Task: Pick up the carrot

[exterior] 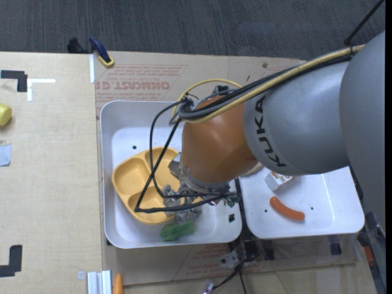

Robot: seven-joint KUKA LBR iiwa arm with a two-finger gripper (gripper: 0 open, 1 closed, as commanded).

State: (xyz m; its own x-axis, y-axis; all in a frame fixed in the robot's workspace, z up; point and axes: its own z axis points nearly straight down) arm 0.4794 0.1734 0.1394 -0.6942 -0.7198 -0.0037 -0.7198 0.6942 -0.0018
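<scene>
Orange carrot [287, 209] lies in the right bin [331, 225] — gripper [184, 208] over the left bin [122, 234], opening unreadable.

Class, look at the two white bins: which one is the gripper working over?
The left bin, which holds the yellow divided plate and a green item; the gripper sits above them. The right bin holds the orange carrot.

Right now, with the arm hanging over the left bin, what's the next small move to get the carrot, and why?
Probably lift and swing the gripper toward the right bin. The carrot lies there on the bin floor, apart from the gripper, which sits low over the left bin by the yellow divided plate and a green item. Nothing orange shows at the gripper.
</scene>
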